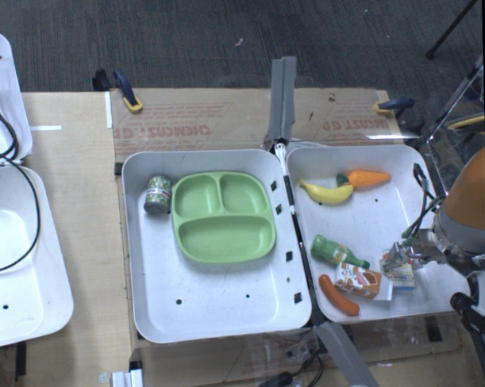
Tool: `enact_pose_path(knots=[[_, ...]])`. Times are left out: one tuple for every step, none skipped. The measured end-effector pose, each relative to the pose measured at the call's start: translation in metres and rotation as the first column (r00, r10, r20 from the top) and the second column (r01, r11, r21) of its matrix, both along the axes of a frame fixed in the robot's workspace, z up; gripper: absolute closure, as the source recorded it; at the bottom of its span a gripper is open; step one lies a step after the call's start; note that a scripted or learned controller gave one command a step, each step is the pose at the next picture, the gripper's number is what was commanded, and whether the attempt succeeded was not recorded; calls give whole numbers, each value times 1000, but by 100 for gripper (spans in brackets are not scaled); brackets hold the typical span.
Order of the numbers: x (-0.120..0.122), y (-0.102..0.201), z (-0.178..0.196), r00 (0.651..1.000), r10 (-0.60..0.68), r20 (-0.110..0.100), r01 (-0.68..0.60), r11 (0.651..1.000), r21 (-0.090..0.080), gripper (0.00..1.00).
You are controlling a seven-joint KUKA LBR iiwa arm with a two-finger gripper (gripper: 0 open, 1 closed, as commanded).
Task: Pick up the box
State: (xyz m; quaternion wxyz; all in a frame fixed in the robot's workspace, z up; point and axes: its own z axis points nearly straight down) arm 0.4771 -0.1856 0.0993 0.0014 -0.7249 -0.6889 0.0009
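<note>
The box, a small orange-and-white carton, lies flat near the front of the right bin. It sits between a green bottle and a red sausage. My gripper reaches in from the right and hovers low just right of the box, over a small blue-and-white packet. I cannot tell whether it touches either one. The arm's orange band shows at the right edge.
A banana and a carrot lie at the back of the right bin. The left bin holds a green divided plate and a small can. A grey divider stands between the bins.
</note>
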Motion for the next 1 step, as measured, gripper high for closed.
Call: enact_pose_path(knots=[[42, 58, 81, 999, 41, 2, -41, 999, -2, 100]])
